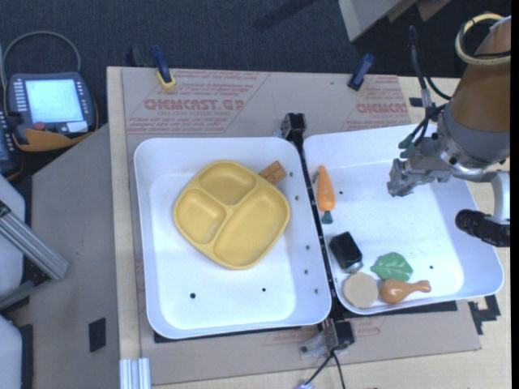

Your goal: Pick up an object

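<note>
carrot (324, 188): long axis up-down, green tip toward camera | gripper (403, 181): grip state cannot tell

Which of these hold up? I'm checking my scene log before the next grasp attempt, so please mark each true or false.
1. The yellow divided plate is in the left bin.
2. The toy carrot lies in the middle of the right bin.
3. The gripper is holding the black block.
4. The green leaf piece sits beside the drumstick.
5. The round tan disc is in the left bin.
1. True: the yellow divided plate lies in the left bin.
2. False: the toy carrot lies at the left wall of the right bin.
3. False: the gripper hangs over bare bin floor; the black block lies apart.
4. True: the green leaf piece sits just above the drumstick.
5. False: the round tan disc is in the right bin's near left corner.
</note>
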Action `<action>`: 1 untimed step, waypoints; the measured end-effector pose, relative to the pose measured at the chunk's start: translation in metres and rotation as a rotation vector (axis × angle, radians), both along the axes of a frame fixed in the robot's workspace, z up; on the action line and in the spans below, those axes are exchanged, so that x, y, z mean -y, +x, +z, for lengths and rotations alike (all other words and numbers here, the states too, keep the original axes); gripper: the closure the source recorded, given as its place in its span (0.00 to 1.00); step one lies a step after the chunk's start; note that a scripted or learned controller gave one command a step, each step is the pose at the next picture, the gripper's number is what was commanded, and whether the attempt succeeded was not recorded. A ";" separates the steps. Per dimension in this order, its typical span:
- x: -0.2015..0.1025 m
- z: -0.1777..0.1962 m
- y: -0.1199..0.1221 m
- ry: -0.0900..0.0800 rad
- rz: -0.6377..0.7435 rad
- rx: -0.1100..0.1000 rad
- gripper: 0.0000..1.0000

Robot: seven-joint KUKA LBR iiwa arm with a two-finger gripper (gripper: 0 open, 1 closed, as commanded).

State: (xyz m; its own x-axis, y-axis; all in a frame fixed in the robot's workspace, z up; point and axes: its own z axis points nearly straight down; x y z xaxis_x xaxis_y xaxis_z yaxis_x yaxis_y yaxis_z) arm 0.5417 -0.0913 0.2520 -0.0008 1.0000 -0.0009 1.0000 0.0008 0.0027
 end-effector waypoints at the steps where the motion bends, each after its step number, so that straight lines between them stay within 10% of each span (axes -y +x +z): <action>1: -0.045 0.003 0.013 0.001 0.005 0.000 1.00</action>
